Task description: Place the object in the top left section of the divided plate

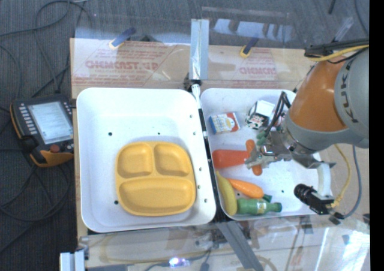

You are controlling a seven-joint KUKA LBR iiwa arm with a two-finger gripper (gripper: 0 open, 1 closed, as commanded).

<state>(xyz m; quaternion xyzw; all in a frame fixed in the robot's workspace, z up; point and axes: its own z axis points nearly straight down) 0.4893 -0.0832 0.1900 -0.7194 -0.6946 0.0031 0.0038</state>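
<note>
The yellow divided plate lies in the left bin with all three sections bare. The hand is low in the right bin, at 3 o'clock from the plate, over a small carrot beside a red pepper; I cannot tell if it is clenched. Near 6 o'clock from it lie a banana, a bigger carrot and a green bottle
</note>
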